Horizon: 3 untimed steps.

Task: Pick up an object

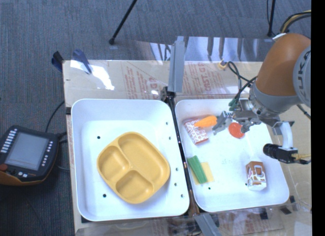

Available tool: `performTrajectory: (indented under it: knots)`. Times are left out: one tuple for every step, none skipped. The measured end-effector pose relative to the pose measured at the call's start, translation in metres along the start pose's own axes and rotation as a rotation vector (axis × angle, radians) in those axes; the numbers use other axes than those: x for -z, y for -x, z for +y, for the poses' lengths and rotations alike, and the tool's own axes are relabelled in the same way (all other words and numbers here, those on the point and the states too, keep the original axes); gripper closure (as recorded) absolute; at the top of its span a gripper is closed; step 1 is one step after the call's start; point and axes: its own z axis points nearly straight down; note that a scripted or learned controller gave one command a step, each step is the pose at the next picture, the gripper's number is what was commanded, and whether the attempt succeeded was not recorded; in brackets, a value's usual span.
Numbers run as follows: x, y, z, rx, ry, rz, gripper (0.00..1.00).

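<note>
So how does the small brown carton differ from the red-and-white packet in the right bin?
The small brown carton sits near the right bin's front right corner; the red-and-white packet lies at its back left. The carton stands alone, while an orange carrot-shaped piece overlaps the packet. The carton looks boxy, the packet flatter. Both are small printed packages.

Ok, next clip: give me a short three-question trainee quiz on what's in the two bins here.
1. True or false: the yellow divided tray lies in the left bin.
2. Which item lies nearest the right bin's front right corner? A) green and yellow blocks B) small brown carton C) orange carrot
3. Fill in: the round red object sits right by the ____.

Key: 1 true; 2 B; 3 gripper.
</note>
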Motion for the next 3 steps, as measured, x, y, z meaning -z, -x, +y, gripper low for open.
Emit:
performTrajectory:
  knots:
    - [-0.039,-0.009,0.063,0.175,0.000,-0.001,0.00]
    - [-0.029,-0.009,0.064,0.175,0.001,0.000,1.00]
    - [-0.030,-0.009,0.064,0.174,0.000,0.000,0.00]
